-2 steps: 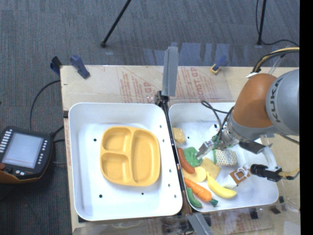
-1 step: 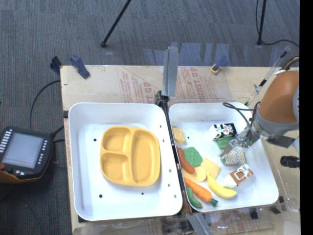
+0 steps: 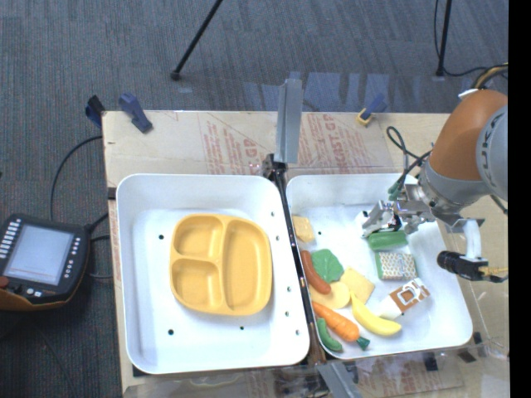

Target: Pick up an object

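At your far left a pendant [image 3: 37, 259] is lying on the floor, its cable running up toward the bench [image 3: 241, 143]. The left bin [image 3: 137, 214] is holding a yellow 3-part tray [image 3: 222, 264], sitting about in the middle.

In the right bin [image 3: 460, 309] the toys are crowding the left and lower parts: a pale piece [image 3: 303, 228] by the left wall, a sausage [image 3: 315, 274], a green leaf [image 3: 328, 264], a yellow wedge [image 3: 358, 284], a carrot [image 3: 338, 322], a banana [image 3: 373, 317], a cracker [image 3: 396, 264] and a small carton [image 3: 409, 296]. A green piece at the front edge, beside the carrot, is too small for you to name.

The arm [image 3: 465, 152] is reaching in from the right and its top is getting cut off. The gripper [image 3: 384, 222] is hanging low over the upper part of the right bin, right above a flat green piece [image 3: 387, 240]. The metal parts are blurring together there, so you cannot tell how its jaws stand, nor whether it is touching the green piece.
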Robot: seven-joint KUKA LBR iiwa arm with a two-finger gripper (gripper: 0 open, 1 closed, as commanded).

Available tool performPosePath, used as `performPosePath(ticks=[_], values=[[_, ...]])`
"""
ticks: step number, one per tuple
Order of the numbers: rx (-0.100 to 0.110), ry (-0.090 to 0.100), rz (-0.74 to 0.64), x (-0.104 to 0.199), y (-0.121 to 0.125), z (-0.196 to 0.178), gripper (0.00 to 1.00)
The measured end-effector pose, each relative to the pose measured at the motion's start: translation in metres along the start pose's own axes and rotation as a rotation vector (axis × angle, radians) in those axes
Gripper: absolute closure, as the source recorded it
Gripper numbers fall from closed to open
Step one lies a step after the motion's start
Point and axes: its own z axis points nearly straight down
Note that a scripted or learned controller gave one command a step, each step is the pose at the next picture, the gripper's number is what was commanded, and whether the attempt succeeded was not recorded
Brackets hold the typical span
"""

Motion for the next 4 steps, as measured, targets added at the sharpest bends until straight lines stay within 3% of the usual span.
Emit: performPosePath(ticks=[1,2,3,4], values=[[0.003,0.000,-0.162,-0.003,0.011,0.035,0.00],[0.013,0.009,-0.163,0.000,0.009,0.026,1.00],[0.003,0.001,-0.364,0.054,-0.001,0.035,1.00],[0.002,0.001,-0.363,0.054,-0.001,0.035,0.00]])
